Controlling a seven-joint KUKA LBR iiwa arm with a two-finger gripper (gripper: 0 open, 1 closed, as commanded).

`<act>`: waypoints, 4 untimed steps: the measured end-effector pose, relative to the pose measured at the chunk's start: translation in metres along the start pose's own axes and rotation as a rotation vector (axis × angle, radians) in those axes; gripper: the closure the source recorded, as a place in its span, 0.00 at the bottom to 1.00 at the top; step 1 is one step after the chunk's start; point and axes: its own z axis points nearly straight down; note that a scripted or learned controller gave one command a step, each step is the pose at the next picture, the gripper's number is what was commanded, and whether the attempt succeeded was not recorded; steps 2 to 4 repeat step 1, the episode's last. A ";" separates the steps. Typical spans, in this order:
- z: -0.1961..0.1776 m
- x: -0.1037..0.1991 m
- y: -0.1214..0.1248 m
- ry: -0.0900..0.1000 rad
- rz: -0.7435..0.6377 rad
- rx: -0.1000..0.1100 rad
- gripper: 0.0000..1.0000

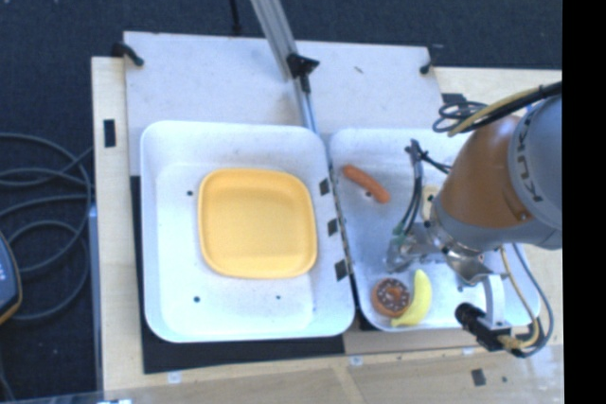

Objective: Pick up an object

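from my seat i see the arm (492, 180) reaching into the right bin (365, 145), its grey body and orange band covering much of that bin's right side. the gripper (409, 253) hangs low over the bin's middle, just above the front corner where the objects sit; i cannot tell how it is set, the wrist hides it. a brown doughnut (389, 296) lies near the bin's front edge, with a yellow banana (418, 298) touching it on its right. an orange sausage (365, 184) rests well apart from them, toward the bin's back left corner. in the left bin (161, 232) a yellow square plate (257, 222) lies flat in the middle.
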 end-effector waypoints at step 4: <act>-0.044 -0.003 -0.004 -0.001 -0.001 -0.003 1.00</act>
